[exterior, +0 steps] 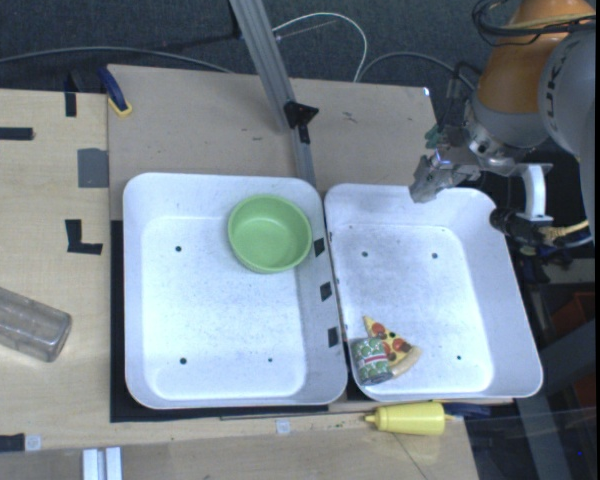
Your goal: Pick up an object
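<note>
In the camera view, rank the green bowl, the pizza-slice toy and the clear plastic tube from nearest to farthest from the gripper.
From the gripper, at the right bin's far edge:
1. Green bowl, far part of the left bin, and pizza-slice toy, near-left corner of the right bin: too close to call.
2. Clear plastic tube, on the bench at the view's left edge.

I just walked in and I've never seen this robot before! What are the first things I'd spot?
The bright green bowl jumps out first, sitting near the top of the left white bin. Next is the colorful pizza slice toy at the bottom left corner of the right white bin, with a yellow bottle lying on the bench just below it. The gripper hangs over the right bin's top edge, under the arm's orange band.
</note>
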Controlling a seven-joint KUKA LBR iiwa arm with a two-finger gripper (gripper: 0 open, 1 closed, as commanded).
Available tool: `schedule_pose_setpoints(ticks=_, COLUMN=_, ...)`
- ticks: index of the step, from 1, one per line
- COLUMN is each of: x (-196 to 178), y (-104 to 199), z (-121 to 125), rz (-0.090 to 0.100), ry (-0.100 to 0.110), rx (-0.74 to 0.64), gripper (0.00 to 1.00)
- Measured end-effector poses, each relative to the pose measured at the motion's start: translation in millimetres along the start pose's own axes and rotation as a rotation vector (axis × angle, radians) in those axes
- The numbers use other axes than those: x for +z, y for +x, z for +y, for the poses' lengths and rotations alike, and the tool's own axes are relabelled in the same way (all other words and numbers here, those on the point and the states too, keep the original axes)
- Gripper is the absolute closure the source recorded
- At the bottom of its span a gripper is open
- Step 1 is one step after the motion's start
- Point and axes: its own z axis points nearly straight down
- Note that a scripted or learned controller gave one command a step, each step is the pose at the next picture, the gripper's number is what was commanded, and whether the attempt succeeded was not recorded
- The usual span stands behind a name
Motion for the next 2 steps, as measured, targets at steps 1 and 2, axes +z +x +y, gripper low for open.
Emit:
schedule_pose_setpoints(ticks=1, x=-4, y=61, z=1, rz=0.001, ry=0.001, rx=-0.002, gripper=1.0)
schedule_pose_setpoints(ticks=2, x=-10, y=117, z=4, rz=0.001, ry=0.0, rx=-0.002, gripper=1.0)
